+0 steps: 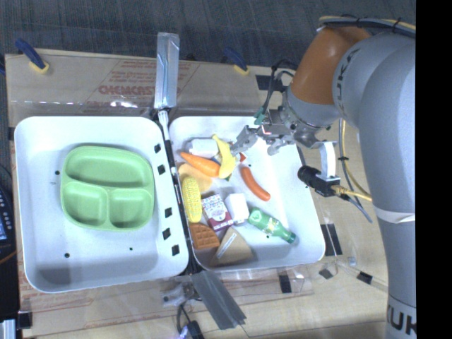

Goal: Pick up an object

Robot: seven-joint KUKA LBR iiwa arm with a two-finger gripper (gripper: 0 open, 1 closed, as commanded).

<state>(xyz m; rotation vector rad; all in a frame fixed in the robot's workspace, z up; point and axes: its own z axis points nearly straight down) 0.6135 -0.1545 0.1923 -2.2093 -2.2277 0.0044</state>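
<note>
One claw (248,137) over rt bin, grip state unclear, banana (225,157) just beside it.

Tray (108,187) in left bin (35,210); toys in rt bin (300,210) (corn (191,198) leftmost).

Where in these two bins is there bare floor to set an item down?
Left bin: bare floor all around the green tray, widest along the near edge. Right bin: bare strip between the sausage and right wall. Crowded from the corn to the green bottle.
</note>
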